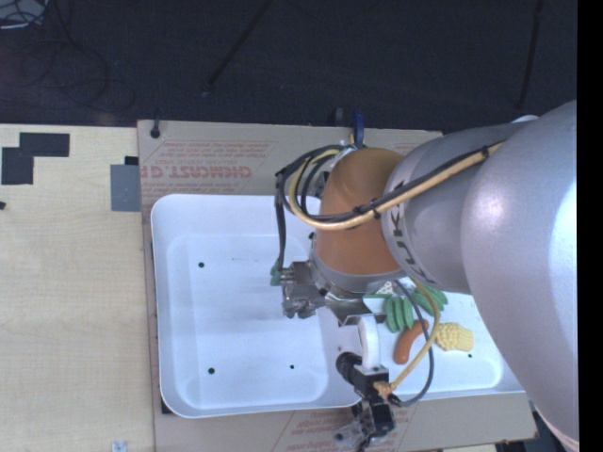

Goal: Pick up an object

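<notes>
Dark floor with loose cables lay beyond the bench (66, 281), and on the bench sat a cardboard sheet (217, 163) carrying the bins. You had the arm (490, 224) reaching in across the right bin, its orange band (356, 217) hanging over the divide between the two bins. The gripper (300, 299) sat below that band, just over the right part of the left bin (174, 252). You could not tell from this angle whether the claw was released or clenched; the wrist hid it, and nothing showed between its tips.

Candidate objects lay on the far side of the band from the left bin, in the right bin (471, 370): a green piece (398, 311), an orange piece (405, 345) touching it, and a yellow corn (454, 337) just beside the orange one. The arm covered part of the green piece. The left bin floor under the gripper looked bare apart from small dark dots.

Judgement: the step in hand was approach or search, with no grasp made. The gripper stood over bare bin floor, apart from the toys. Your next move called for shifting the wrist back across the divide toward the corn, which lay most in the open, then descending straight onto it. The orange and green pieces touched each other, so a grab there risked pinching two or nudging both aside.
</notes>
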`<state>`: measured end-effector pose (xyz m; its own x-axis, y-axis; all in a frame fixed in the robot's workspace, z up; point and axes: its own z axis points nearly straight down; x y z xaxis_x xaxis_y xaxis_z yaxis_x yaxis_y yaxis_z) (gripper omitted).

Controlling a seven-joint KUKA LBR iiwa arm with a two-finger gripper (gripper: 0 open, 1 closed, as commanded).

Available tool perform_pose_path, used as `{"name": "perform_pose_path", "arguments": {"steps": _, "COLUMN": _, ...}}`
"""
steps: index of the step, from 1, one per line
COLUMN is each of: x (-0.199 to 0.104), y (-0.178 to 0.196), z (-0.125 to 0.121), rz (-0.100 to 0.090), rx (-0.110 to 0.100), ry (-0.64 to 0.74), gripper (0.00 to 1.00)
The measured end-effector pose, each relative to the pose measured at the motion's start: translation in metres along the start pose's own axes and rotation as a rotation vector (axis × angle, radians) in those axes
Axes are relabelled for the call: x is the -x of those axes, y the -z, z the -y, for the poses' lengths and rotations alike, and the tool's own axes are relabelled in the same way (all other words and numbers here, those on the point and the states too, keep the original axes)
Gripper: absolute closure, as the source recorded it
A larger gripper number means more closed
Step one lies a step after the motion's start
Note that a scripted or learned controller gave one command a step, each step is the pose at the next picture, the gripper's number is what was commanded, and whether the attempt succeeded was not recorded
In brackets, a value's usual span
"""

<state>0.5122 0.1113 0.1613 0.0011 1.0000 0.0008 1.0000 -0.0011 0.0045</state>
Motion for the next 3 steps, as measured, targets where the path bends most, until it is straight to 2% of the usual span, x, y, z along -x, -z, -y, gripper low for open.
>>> {"name": "perform_pose_path", "arguments": {"steps": 1, "x": 0.048, "y": 0.028, "z": -0.05, "rz": 0.003, "rx": -0.002, "ry": -0.003, "gripper": 1.0}}
{"name": "perform_pose_path", "arguments": {"steps": 2, "x": 0.082, "y": 0.197, "z": -0.022, "rz": 0.0, "rx": 0.011, "ry": -0.001, "gripper": 1.0}}
{"name": "perform_pose_path", "arguments": {"steps": 3, "x": 0.038, "y": 0.261, "z": -0.015, "rz": -0.001, "rx": 0.0, "ry": 0.006, "gripper": 1.0}}
